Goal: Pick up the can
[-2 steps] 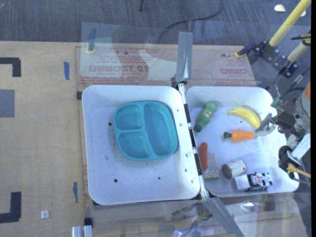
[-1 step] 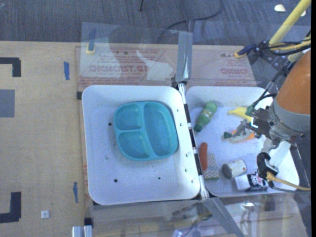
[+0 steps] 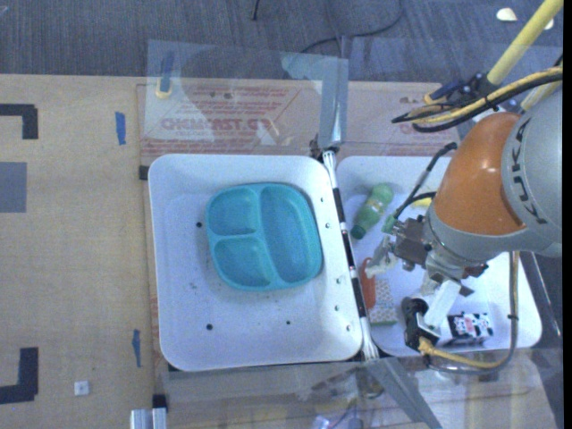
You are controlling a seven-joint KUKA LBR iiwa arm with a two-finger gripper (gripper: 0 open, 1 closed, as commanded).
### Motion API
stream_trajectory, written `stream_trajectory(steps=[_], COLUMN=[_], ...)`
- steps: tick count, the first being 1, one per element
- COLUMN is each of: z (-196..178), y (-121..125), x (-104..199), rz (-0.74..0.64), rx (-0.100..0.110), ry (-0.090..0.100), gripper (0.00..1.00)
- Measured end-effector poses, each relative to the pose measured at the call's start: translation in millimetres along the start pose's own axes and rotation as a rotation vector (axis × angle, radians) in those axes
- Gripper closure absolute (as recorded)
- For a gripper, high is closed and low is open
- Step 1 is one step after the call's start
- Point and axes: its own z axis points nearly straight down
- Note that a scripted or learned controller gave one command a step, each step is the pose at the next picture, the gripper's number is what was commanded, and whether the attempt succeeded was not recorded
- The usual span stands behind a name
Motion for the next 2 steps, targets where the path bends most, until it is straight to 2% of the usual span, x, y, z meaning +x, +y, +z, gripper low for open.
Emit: stream_trajectory(steps=[1,2], z=[0,91], y=[5,35], x=[-13,-83], rz=[-0.385,-0.303], rx=[0.000,-0.006], ry=[0.000,0.001], gripper=[0.00,0.00])
